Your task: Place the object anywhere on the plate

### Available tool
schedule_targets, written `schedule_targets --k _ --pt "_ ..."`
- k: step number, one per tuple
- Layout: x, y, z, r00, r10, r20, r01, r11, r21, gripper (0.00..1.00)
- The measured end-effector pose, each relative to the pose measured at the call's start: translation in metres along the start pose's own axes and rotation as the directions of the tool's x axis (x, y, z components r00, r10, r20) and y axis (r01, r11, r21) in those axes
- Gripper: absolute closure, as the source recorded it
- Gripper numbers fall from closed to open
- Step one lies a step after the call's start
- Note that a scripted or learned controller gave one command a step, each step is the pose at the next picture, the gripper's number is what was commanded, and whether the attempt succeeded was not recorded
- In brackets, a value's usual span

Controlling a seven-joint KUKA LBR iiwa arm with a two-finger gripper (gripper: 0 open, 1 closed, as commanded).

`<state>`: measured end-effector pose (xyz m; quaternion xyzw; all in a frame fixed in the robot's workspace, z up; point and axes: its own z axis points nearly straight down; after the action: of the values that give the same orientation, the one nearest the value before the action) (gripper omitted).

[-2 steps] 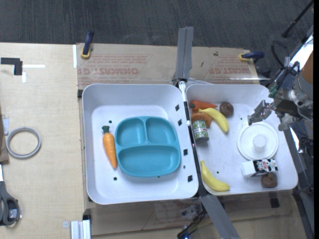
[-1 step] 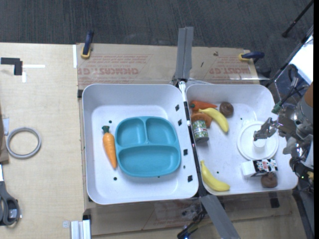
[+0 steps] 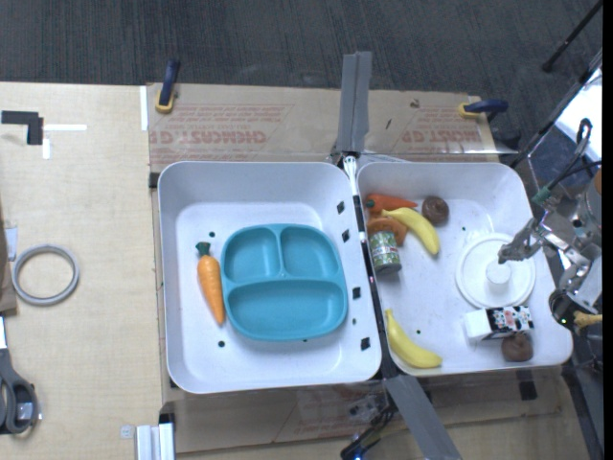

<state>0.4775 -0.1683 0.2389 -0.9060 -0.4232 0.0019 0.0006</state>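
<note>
Teal plate (image 3: 284, 281) with three compartments, flat in the middle of the left bin (image 3: 172, 190). Orange carrot (image 3: 211, 284) with a green top just beside the plate's left edge, on the bin floor, lengthwise along the rim and off the plate. Across the divider, in the right bin (image 3: 450, 173): a second orange vegetable (image 3: 393, 202) at the far left corner, a banana (image 3: 417, 226) slanting down from it, a small brown round piece (image 3: 436, 209) just beside the banana's far end, a green-labelled can (image 3: 385, 252) tilted against the bin's left wall, another banana (image 3: 412, 346) along the near left corner. Further right, a white round dish (image 3: 479, 278) with a raised knob at its centre; near it, toward the front, a white box (image 3: 493, 322) with a dark label and a brown lump (image 3: 518, 345) touching the box. Claw (image 3: 515, 252) low over the dish's right rim, reaching in at a slant from the right edge on a thin metal linkage, cables looped behind; apart or together, cannot tell, and nothing seen clamped in it. Beyond the bins, cardboard (image 3: 249, 137) clamped to the pale wooden table (image 3: 86, 353), with a grey tape ring (image 3: 43, 274) and scissors (image 3: 14, 401) at the left.
</note>
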Motion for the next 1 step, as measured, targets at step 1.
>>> schedule_targets --k 1 --pt "-0.0167 0.013 0.0463 0.989 0.15 0.001 -0.15 0.989 0.002 0.0"
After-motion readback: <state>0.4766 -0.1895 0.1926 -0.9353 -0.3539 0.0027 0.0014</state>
